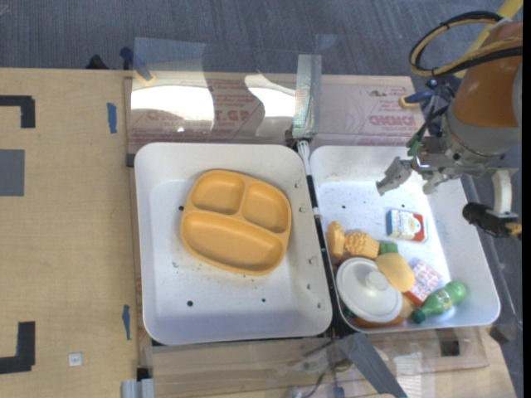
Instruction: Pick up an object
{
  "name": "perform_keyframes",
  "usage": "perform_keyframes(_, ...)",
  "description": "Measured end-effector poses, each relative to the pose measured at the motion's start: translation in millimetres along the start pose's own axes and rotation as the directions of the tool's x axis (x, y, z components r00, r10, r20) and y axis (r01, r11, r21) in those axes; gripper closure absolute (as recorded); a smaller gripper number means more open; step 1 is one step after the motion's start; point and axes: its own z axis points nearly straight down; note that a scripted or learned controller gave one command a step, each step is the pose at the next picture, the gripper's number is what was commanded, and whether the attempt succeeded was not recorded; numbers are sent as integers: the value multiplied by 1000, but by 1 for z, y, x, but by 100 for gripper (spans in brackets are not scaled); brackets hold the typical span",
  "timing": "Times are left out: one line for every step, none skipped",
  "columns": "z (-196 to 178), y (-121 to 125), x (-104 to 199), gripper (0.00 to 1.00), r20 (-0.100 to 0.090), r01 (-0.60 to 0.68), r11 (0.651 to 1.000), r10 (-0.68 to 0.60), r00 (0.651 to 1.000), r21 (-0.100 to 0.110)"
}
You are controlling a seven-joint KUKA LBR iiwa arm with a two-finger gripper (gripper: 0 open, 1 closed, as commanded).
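- Nearest the camera, along the front wall of the right bin, sits a huddle of small things: a white lidded pot, a green bottle lying on its side, and a flat packet with red and blue print too small to read.
- Just behind them lie a yellow lemon-like piece touching the pot, and a tan toy food piece beside the bin's left wall. Crowded like this, any one of them would be awkward to grip alone.
- Slightly farther back, a small carton with red and white print lies flat and apart from the rest. I judge it the easiest target, being closest under the gripper; its label cannot be read.
- Left bin holds one orange divided plate, resting flat near the middle, well away from the arm.
- Above the back half of the right bin hangs the gripper, its two fingers spread apart with nothing between them, so nothing is picked up yet.
- Farthest back, a cardboard panel behind the bins bears red lettering, glare-washed and unreadable.
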Motion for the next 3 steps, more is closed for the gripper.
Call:
perform_keyframes(97,-22,-5,0,3,-22,1000,22,1000,-17)
perform_keyframes(103,16,-64,0,7,56,998,-56,998,-24)
perform_keyframes(103,-43,-34,0,15,122,992,-122,992,-28)
